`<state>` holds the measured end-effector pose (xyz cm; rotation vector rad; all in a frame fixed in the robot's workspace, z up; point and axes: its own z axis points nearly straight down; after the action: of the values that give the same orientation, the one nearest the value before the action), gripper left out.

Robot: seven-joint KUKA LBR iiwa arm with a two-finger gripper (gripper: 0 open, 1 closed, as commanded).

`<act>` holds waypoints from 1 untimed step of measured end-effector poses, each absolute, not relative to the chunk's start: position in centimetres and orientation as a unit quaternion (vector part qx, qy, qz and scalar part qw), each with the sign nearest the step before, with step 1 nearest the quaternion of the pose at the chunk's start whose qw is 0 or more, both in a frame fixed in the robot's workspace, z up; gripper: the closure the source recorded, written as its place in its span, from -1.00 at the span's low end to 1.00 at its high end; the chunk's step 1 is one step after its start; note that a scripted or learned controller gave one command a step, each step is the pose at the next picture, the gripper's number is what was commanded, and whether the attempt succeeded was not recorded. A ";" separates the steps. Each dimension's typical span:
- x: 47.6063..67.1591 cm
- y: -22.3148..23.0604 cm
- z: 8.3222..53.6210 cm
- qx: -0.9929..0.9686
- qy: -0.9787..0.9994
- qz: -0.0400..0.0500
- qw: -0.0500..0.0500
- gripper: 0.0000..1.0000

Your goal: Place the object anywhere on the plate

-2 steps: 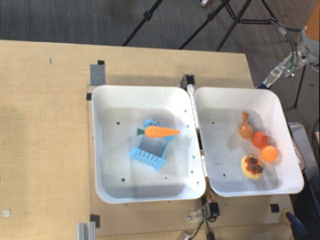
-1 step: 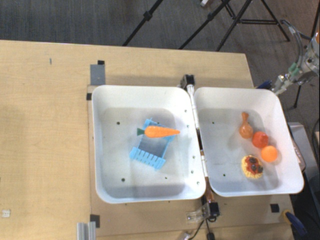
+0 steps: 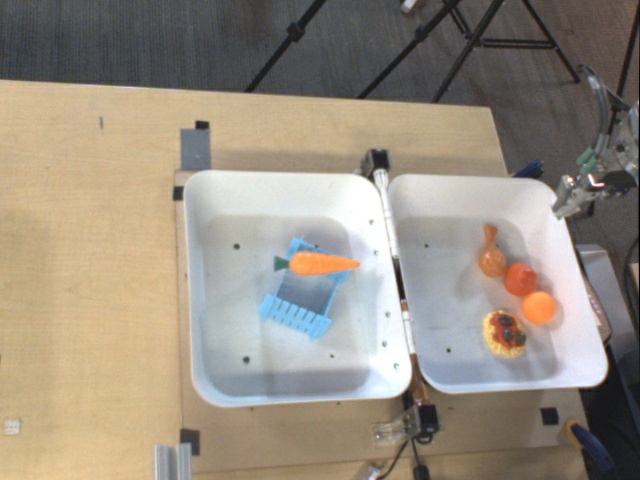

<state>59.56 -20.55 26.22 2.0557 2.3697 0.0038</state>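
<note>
Hand [image 3: 578, 190] at right bin's [image 3: 440, 203] rim

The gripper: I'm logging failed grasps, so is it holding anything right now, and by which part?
Nothing is held. The gripper sits at the right bin's far right corner, apart from the toy food, and the carrot lies on the blue rack in the left bin.

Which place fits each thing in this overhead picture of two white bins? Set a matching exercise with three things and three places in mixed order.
Things
1. orange toy carrot with green top
2. plain orange ball
3. yellow pastry toy with dark topping

Places
A. right bin, nearest the front wall
B. left bin, lying on the blue ridged plastic rack
C. right bin, beside the red-orange round fruit

Pairs: 1-B, 2-C, 3-A
</note>
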 end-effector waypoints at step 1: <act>56.3 -20.6 24.8 0.717 0.697 0.001 0.002 1.00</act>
<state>56.25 -20.55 24.75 2.2498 2.1884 0.0039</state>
